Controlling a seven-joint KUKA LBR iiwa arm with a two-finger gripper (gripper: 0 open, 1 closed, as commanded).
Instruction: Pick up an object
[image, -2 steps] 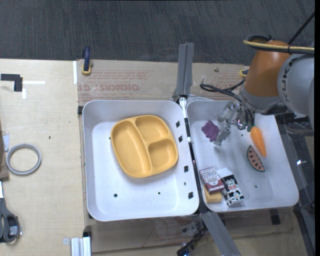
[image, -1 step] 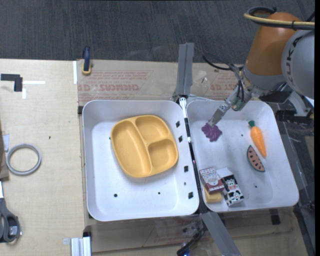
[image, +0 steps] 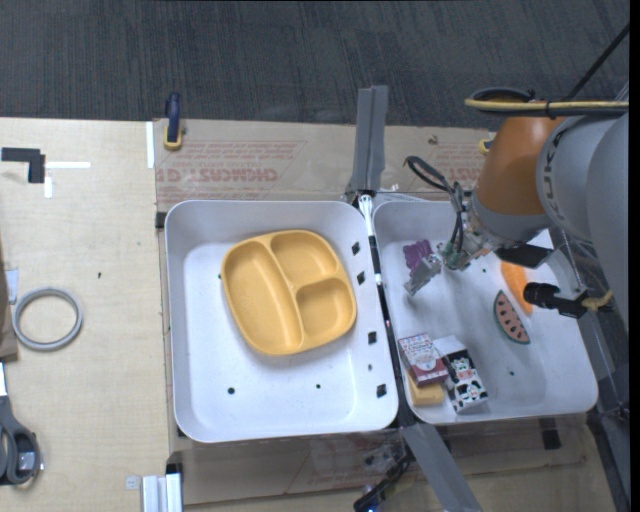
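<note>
Scanning left to right: grey tape ring (image: 45, 318) on the wooden table (image: 90, 230); yellow three-compartment plastic plate (image: 288, 291) in the left white bin (image: 195, 390). Right white bin (image: 545, 385): small purple object (image: 416, 252) just beside the claw (image: 428, 270), printed snack packets (image: 440, 370) near the front wall, watermelon-slice toy (image: 511, 317) further right. Claw's state: can't tell. Nothing seen held.

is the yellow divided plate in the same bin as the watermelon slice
No, the yellow divided plate lies in the left bin, while the watermelon slice lies in the right bin.
</note>
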